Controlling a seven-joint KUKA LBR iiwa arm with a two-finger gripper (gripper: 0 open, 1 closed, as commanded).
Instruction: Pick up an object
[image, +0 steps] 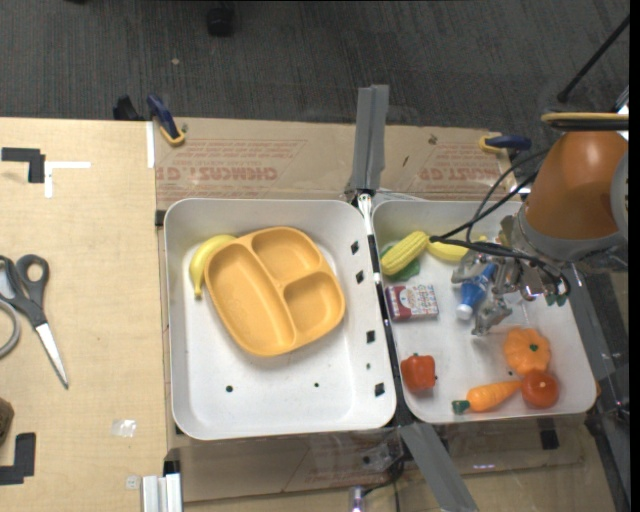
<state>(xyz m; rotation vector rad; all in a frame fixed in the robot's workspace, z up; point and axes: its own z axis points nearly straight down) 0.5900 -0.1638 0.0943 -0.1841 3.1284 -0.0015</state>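
The grey arm with its orange band (583, 185) reaches over the right shallow white bin (575, 395), and its two-finger gripper (490, 318) hangs low inside that bin. Whether the jaws are apart or together I cannot tell; the metal parts blur into the clutter around them.

Taking the gripper as the landmark: a small blue-and-white bottle-like object (471, 290) lies just to its upper left, touching or nearly touching the gripper body. A small orange plastic pumpkin (527, 351) sits just to its lower right, with a round red-orange toy tomato (540, 389) beyond that and an orange toy carrot with a green tip (488, 397) below. A flat red-and-white printed packet (413, 302) lies to the gripper's left, a red toy pepper (419, 372) to its lower left, a yellow toy corn cob with green husk (403, 252) to its upper left.

Well to the left, in the other white bin (200, 400), rests a yellow-orange divided plastic plate (272, 290), with a yellow toy banana (205, 258) touching its far edge. Grey-handled scissors (38, 310) lie on the wooden bench (80, 400).
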